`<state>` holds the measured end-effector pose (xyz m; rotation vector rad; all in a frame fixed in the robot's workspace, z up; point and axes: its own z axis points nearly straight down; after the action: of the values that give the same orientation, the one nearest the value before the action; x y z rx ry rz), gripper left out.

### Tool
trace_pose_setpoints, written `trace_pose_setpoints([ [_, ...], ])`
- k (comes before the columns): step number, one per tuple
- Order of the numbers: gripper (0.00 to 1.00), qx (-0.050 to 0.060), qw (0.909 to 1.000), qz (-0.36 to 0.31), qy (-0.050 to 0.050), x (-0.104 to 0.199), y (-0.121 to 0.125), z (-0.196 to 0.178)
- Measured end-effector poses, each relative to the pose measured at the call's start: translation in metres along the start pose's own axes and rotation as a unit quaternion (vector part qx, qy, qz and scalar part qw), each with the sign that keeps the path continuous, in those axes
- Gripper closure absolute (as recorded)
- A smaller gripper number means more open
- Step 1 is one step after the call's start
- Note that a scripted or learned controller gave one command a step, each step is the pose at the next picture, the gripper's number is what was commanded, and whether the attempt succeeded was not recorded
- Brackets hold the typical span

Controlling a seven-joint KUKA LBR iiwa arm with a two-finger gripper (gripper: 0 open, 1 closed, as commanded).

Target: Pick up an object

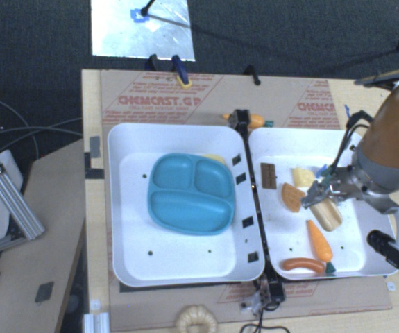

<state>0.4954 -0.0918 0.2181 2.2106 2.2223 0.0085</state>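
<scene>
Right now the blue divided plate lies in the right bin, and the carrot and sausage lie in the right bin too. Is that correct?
Not quite: the blue divided plate lies in the left bin, as the camera view shows. The carrot and sausage do lie in the right bin.

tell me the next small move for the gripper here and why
Probably a short descent. The gripper sits over the right bin, among the food pieces: a bread-like piece just below it, a brown piece to its left, a carrot nearer the front. Nothing is seen between its fingers.
</scene>
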Motion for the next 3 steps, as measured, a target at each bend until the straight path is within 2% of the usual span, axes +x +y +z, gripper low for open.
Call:
trace_pose_setpoints([
  [1,1.00,0.003,1.0000,0.001,0.001,0.000,0.001,-0.006],
  [2,1.00,0.003,1.0000,-0.002,0.001,0.044,0.015,-0.005],
  [3,1.00,0.003,1.0000,-0.003,0.002,0.097,0.040,-0.015],
])
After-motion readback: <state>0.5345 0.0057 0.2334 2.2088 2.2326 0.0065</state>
